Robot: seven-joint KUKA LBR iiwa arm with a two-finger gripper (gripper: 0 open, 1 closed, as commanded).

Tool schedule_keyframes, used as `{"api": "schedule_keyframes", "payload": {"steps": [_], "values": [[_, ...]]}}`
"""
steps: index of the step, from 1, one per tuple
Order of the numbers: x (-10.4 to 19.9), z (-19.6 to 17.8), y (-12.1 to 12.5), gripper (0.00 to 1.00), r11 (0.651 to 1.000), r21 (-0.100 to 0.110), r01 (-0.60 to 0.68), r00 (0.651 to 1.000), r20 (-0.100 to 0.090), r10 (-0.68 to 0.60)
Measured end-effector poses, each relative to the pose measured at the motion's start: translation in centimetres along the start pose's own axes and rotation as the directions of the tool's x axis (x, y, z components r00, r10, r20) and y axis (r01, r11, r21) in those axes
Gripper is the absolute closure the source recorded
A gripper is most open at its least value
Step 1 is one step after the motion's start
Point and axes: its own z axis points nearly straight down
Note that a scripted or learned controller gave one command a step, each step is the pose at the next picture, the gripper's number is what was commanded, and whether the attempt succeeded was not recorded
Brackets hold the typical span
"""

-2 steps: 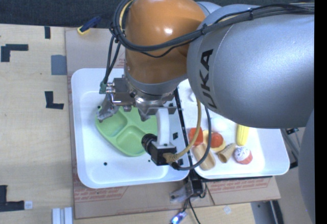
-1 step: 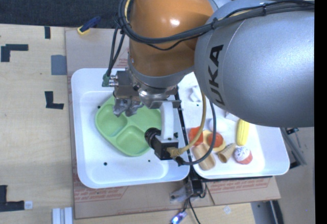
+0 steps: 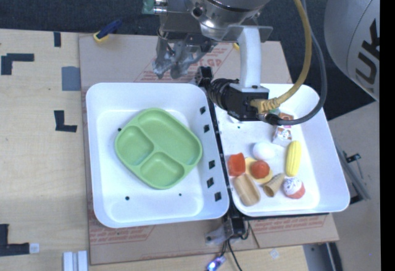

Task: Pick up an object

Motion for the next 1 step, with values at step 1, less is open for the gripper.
{"api": "schedule_keyframes", "payload": {"steps": [1], "values": [[-5.85, 12.21, -0.30, 1.00, 1.000, 0.028, -0.008, 1.000, 0.015, 0.008]]}}
